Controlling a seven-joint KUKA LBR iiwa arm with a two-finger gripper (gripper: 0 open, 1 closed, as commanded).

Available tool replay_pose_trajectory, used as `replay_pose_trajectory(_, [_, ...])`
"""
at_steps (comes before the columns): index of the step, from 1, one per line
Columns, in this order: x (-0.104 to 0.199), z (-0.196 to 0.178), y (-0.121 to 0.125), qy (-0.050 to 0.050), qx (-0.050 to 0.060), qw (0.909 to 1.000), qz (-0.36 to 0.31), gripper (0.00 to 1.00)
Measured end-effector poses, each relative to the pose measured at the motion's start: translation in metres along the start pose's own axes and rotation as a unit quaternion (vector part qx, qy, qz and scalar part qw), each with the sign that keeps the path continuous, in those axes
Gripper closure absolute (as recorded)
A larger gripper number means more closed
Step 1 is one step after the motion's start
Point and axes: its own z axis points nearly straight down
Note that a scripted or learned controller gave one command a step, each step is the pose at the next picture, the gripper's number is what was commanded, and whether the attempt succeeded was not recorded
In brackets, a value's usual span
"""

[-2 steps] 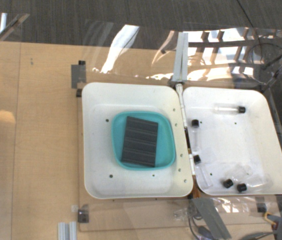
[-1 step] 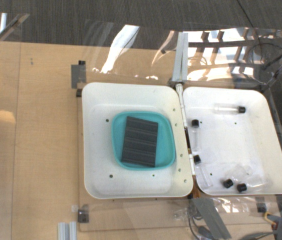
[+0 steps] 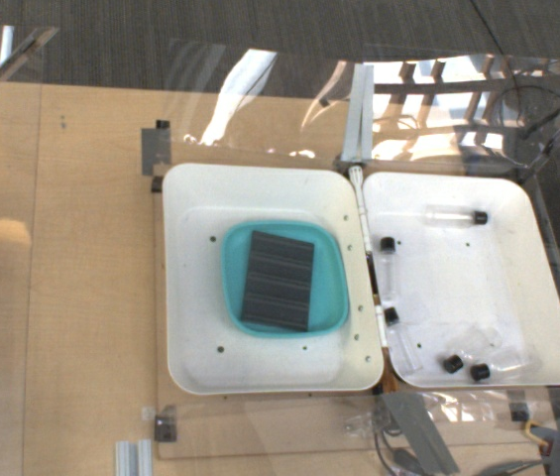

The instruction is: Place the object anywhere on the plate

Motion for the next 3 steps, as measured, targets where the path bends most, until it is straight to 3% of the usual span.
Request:
replay_pose_trajectory(2, [-0.0003, -0.0001, 0.0003, 0.0, -0.001, 0.9912, 0.132, 0.0])
replay_pose_trajectory(3, [-0.0003, -0.0001, 0.0003, 0.0, -0.001, 0.9907, 0.136, 0.0])
